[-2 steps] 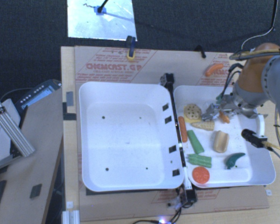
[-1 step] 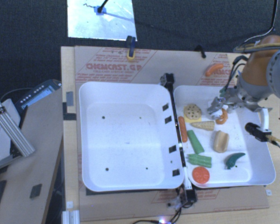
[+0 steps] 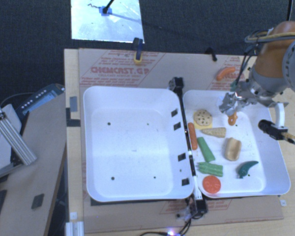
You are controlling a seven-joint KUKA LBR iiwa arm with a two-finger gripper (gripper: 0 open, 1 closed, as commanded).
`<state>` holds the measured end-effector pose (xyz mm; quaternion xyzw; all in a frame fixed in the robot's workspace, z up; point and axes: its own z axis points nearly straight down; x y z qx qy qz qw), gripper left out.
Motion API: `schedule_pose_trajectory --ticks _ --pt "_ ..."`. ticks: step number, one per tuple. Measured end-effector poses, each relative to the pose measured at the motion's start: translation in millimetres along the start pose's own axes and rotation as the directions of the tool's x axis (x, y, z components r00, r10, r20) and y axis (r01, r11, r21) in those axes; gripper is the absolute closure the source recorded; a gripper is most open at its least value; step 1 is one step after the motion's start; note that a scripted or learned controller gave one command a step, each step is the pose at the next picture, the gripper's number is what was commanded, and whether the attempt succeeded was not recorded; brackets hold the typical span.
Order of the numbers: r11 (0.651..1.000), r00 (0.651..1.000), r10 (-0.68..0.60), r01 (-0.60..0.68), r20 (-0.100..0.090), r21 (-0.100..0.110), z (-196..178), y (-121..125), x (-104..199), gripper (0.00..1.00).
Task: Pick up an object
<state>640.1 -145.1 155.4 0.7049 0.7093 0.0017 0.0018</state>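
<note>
- Gripper (image 3: 232,105): we see it at the end of the grey arm (image 3: 285,58), lowered over the far part of the right bin (image 3: 278,173). A small orange piece (image 3: 232,119) hangs just under its tip and appears to sit between the fingers, though the metal parts blur together and we cannot judge how wide the fingers stand.
- Orange piece: we note that it is short, rounded and carrot-coloured, hanging upright directly below the gripper, close above the white floor of the bin; we cannot tell whether it touches the floor.
- Round cookie (image 3: 202,117): tan with dark specks, it lies to the left of the gripper, well apart from the orange piece.
- Pale wedge (image 3: 214,132): yellowish and ridged, it lies just in front of the cookie, below and left of the gripper.
- Bread-like piece (image 3: 231,149): light brown and oblong, it lies almost straight in front of the gripper, nearer the camera.
- Along the bin's left wall we see a long orange stick (image 3: 192,135), and beside it a green strip (image 3: 205,149) set at a slant.
- Near the front edge we find a second green piece (image 3: 210,169), a red disc (image 3: 211,184) and a dark teal curved piece (image 3: 246,168).
- Left bin (image 3: 96,181): white and shallow, it touches the right bin along a black clipped seam.
- Outside the bins, an orange sausage shape (image 3: 225,73) rests on the cardboard behind the right bin.
</note>
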Motion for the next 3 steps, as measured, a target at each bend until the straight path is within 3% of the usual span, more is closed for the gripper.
schedule_pose_trajectory --ticks 1,2,3 --pt "1.000 1.000 -0.004 0.004 -0.002 0.003 -15.2 30.7 64.7 1.00" --pt "1.000 1.000 -0.001 0.001 -0.002 -0.001 -82.5 -9.3 100.9 1.00" --pt "1.000 1.000 -0.003 0.003 -0.003 0.002 -118.0 -37.9 155.7 1.00"
